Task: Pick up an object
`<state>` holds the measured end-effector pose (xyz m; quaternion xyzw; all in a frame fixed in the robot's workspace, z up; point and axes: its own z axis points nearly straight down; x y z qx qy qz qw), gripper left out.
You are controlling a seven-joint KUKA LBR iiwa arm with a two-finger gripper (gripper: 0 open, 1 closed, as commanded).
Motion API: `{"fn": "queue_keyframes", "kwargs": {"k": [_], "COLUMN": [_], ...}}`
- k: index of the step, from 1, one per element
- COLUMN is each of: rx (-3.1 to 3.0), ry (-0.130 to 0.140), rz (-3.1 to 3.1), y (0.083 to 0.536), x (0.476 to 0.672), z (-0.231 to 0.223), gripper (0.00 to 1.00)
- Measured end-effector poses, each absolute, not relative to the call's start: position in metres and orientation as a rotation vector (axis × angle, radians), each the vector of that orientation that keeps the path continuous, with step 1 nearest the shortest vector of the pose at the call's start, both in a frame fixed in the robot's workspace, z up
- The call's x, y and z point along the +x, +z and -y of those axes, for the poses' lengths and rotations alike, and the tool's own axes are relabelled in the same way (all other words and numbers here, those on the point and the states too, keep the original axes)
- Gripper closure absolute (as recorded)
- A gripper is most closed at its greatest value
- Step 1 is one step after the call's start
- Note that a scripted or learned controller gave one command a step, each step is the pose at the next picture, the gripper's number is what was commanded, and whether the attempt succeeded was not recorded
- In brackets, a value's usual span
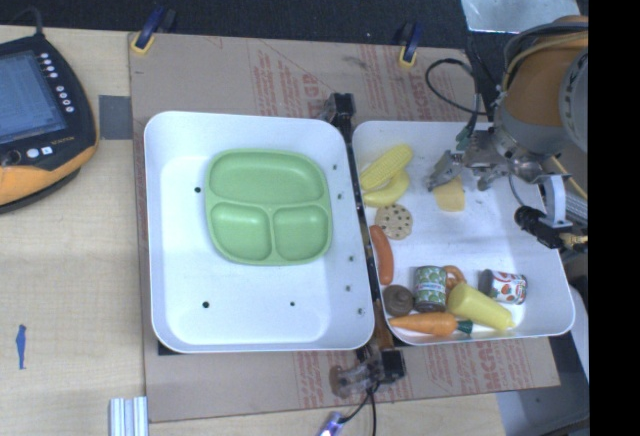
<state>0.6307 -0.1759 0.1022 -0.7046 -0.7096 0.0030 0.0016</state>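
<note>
Gripper [462, 171] hangs over the right bin [540, 329], fingers spread apart, nothing between them. Cheese wedge [451, 198] lies directly beneath, clear of the corn [386, 163]. Recommended: descend straight, straddle the wedge, close squarely before lifting.

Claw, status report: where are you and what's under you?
Claw over right bin, upper part. Yellow wedge just below it, not gripped. Corn cob and cookie to its left, apart from wedge.

Red print on cardboard sheet [300, 74], cans [430, 287]: illegible.
</note>
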Motion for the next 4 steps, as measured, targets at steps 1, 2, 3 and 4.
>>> {"fn": "queue_keyframes", "kwargs": {"k": [1, 2, 3, 4], "rx": [-2.216, -2.215, -2.213, -2.217], "ry": [0.007, 0.002, 0.006, 0.002], "rz": [2.223, 2.225, 2.227, 2.223], "y": [0.091, 0.092, 0.092, 0.092], "x": [0.609, 0.656, 0.629, 0.656], "z": [0.161, 0.195, 0.158, 0.2], "gripper": [0.0, 0.0, 0.0, 0.0]}}
